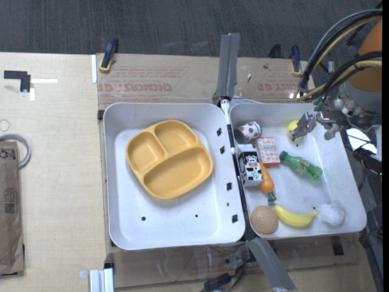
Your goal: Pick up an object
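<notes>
Gripper hangs over far-right part of right bin, fingers slightly apart, nothing between them. Yellow item sits just beside fingertips, partly hidden. Green bottle lies near bin center, tilted. Banana at near edge, beside brown round item and white fluffy ball. Orange box, carrot, black-white carton along left wall. Left bin: yellow divided plate.

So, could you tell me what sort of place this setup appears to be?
Probably a robotics lab's pick-and-place test bench: two white bins sit side by side, the right one holding toy food like a banana, with a cabled grey arm's gripper above it.
</notes>
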You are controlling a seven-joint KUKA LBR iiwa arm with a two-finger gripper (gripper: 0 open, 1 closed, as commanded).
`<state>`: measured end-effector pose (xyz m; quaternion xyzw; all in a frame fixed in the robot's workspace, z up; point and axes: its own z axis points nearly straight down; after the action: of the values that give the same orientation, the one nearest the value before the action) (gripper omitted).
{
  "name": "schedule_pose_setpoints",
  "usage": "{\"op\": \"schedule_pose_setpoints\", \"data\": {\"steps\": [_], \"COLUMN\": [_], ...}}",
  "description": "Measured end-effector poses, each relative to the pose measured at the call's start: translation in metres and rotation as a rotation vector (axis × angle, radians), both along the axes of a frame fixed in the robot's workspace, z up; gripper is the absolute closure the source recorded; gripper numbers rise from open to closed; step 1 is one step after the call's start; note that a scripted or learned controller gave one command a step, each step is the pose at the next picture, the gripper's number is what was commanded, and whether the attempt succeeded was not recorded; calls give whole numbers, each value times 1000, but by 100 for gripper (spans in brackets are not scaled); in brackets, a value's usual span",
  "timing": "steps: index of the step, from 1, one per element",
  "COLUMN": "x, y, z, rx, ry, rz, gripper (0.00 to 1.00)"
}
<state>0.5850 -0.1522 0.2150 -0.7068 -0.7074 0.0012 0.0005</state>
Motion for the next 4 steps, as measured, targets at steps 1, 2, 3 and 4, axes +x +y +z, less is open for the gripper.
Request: {"op": "schedule_pose_setpoints", "data": {"steps": [1,2,3,4], "x": [74,74,75,75], "y": [-18,21,21,21], "z": [-84,-75,-66,-66], "rx": [-2,-1,-3,-4], "ry": [-2,-3,-4,-4], "rz": [36,-12,-9,-9], "gripper": [0,0,100,0]}}
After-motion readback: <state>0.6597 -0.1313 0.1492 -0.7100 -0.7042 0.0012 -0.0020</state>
